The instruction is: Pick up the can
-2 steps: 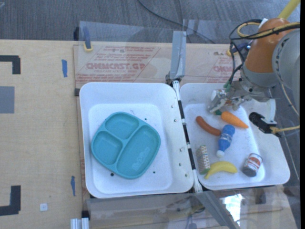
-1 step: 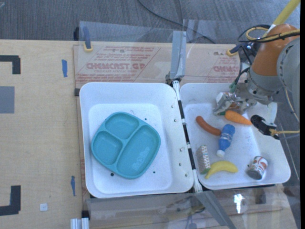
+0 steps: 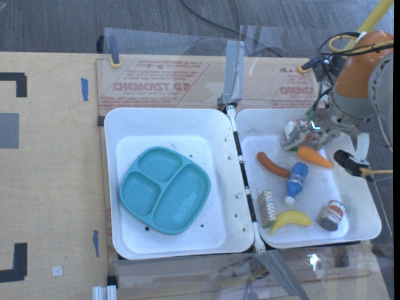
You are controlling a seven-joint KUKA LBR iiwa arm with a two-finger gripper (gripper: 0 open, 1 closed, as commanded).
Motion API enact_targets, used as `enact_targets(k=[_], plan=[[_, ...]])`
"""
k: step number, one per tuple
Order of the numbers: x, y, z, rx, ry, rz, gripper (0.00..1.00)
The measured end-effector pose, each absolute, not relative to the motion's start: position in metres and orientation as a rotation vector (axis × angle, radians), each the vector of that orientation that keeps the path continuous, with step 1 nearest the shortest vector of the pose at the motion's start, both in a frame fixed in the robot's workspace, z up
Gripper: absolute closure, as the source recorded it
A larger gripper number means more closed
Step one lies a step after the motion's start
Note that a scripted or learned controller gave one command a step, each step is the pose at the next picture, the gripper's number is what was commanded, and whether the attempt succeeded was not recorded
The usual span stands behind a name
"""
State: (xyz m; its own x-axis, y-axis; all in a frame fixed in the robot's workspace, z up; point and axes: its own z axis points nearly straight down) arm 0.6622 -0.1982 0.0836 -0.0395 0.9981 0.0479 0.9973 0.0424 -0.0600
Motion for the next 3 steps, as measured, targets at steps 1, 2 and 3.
enact_targets(k=[1,2,3], plan=[[0.659,-0.190,0.085,-2.213,-2.165,0.035,0.00],[0.660,-0.205,0.084,-2.330,-2.014,0.041,0.00],[0.661,-0.209,0.105,-2.312,-2.089,0.031,0.00]])
